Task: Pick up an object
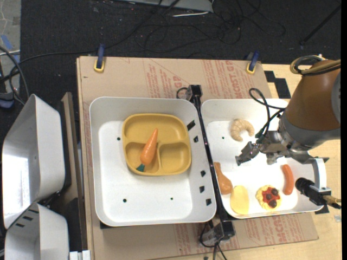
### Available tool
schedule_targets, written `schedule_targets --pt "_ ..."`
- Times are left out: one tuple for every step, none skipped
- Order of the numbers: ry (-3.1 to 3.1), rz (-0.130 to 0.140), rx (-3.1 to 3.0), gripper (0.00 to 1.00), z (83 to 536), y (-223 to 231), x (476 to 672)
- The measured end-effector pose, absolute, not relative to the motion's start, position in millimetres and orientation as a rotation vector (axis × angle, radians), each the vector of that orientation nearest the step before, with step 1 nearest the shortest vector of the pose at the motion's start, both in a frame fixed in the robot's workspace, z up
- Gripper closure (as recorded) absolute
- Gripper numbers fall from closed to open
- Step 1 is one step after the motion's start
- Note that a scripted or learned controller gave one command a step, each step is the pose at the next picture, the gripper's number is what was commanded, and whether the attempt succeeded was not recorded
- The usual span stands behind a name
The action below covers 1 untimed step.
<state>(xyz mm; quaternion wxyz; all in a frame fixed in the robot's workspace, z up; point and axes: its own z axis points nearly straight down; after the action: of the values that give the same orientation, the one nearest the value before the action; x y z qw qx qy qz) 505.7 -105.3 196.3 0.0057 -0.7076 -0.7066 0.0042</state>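
Camera view from above: two white bins are seen side by side on a brown board. The left bin (108, 199) holds a yellow plate (157, 144) with three parts. A toy carrot (149, 147) is laid tilted across the plate, with its thin tip pointing to the far side and its green end at the near side.

The right bin (217, 115) holds the small food toys. A pale croissant (242, 128) is placed near the far side of this bin. A brown chicken leg (222, 180) is laid against the left wall, just beside a pale yellow round piece (239, 199) at the near edge. A small tart with red and dark berries (269, 196) is set to the right of the round piece. A red sausage (288, 179) is laid just beside the tart, a little farther back.

The grey and orange arm (317, 104) is reached in from the right, over the right bin. The gripper (246, 154) is seen low over the bare middle of this bin, between the croissant and the chicken leg. Nothing is seen between its tips. If the tips are apart or together cannot be told. The right side of the bin is partly hidden by the arm. Black cables are spread on the dark floor far behind the board.
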Motion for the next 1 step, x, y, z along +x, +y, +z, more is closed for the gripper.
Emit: schedule_targets --pt "-2.222 0.001 -2.219 0.00 202.3 -105.1 508.6"
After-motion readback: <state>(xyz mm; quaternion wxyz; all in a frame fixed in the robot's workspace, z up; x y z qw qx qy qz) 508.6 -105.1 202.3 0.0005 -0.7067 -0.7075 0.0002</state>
